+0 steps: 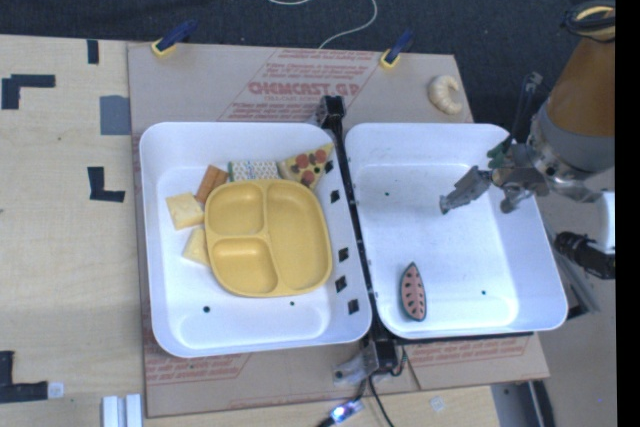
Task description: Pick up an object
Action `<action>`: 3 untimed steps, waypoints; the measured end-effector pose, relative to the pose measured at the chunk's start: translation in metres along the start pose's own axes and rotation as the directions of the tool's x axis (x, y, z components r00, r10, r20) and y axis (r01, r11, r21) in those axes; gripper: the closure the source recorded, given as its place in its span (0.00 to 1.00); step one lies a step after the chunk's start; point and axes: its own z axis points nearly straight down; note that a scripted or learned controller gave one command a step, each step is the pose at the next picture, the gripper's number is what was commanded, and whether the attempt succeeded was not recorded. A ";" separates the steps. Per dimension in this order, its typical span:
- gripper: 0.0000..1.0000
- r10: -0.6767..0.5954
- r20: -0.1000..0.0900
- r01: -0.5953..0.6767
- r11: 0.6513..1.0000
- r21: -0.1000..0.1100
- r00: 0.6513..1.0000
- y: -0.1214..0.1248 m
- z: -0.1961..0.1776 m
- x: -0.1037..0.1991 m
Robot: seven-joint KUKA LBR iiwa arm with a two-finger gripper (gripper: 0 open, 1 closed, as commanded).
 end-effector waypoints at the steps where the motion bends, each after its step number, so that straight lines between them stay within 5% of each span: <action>1: 0.00 0.001 0.000 -0.001 1.000 0.004 1.000 0.001 0.051 -0.009; 3: 0.00 0.000 -0.001 0.000 1.000 0.007 1.000 -0.007 0.141 -0.002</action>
